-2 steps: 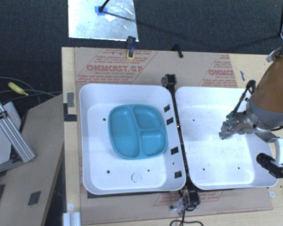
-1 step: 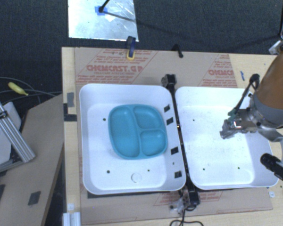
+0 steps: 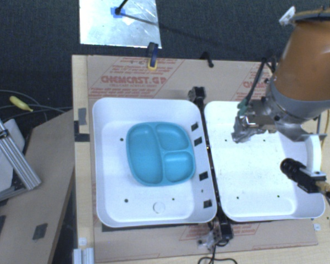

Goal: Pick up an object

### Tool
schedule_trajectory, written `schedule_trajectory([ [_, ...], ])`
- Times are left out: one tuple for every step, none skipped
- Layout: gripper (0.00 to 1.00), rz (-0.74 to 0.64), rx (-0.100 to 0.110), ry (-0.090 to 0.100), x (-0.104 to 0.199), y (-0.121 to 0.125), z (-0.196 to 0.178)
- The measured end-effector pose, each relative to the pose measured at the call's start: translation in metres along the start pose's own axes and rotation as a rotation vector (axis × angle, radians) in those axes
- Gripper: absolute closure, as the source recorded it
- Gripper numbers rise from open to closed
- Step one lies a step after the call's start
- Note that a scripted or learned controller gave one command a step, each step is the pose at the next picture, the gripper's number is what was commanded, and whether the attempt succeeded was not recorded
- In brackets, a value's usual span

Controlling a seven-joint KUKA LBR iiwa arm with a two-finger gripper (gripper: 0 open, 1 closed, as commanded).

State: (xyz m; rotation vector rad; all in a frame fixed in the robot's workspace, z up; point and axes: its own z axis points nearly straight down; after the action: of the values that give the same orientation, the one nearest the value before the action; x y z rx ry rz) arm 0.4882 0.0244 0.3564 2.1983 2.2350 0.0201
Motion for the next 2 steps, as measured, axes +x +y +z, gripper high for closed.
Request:
schedule_trajectory([
  [1.00, 0.007, 0.005, -0.002, 0.051, 0.001, -0.060],
  [1.00, 0.011, -0.002, -0.001, 0.054, 0.002, -0.170],
])
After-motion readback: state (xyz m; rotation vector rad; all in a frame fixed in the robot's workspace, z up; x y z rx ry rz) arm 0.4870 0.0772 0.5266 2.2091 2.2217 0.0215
